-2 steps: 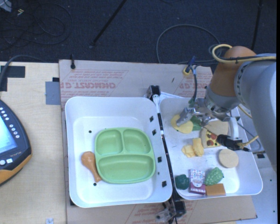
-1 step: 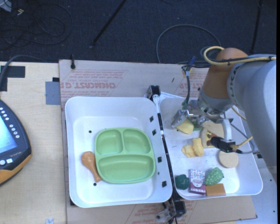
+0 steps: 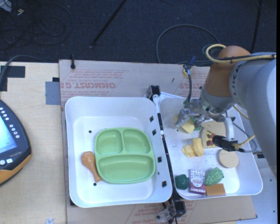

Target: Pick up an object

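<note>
Here the arm point(image 3: 233, 85) reaches in from the right edge of the frame and its gripper point(image 3: 190, 118) sits low over the upper left part of the right bin point(image 3: 252, 183), directly above a pale yellow piece point(image 3: 188, 127) that lies near the divider between the bins. Whether anything is held cannot be told from this slanted angle, as the wrist hides the tip. By my judgement the step in hand is the descent or the grasp itself; the next move calls for a firm closing on that yellow piece and then a straight lift, clear of the bin wall beside it. Counting the right bin: a second yellow chunk point(image 3: 194, 148) near the middle, a tan round disc point(image 3: 228, 159) to its right, a dark green lump point(image 3: 181, 181) at the lower left, a small printed packet point(image 3: 196, 180) touching it, a light green bumpy piece point(image 3: 214, 175) and an orange block point(image 3: 215, 189) just below that. The left bin point(image 3: 79, 185) bears one green divided plate point(image 3: 124, 154) with three compartments, and one tan spoon-like item point(image 3: 90, 163) touching its left rim. At the left edge of the frame lies one handheld control pendant point(image 3: 4, 141).
</note>
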{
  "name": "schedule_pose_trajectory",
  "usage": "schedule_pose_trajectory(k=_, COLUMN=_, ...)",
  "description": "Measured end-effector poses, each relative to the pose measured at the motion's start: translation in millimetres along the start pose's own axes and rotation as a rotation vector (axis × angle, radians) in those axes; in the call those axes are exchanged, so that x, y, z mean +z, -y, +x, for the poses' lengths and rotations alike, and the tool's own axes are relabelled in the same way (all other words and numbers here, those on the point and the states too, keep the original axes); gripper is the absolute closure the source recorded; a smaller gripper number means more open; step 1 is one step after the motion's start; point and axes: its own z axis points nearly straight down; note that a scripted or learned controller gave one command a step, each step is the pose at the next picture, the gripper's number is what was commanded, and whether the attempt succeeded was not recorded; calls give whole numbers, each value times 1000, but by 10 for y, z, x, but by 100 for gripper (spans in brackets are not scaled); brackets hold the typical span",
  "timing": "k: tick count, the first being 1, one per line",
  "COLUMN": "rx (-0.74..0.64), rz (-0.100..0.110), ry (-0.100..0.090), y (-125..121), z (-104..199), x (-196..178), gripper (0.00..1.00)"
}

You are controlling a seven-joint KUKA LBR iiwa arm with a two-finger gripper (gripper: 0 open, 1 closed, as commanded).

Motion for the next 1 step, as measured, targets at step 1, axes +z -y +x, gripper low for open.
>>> schedule_pose_trajectory(k=1, rx=-6, rz=-10, ry=-1, y=133, z=844, x=-952, gripper=100)
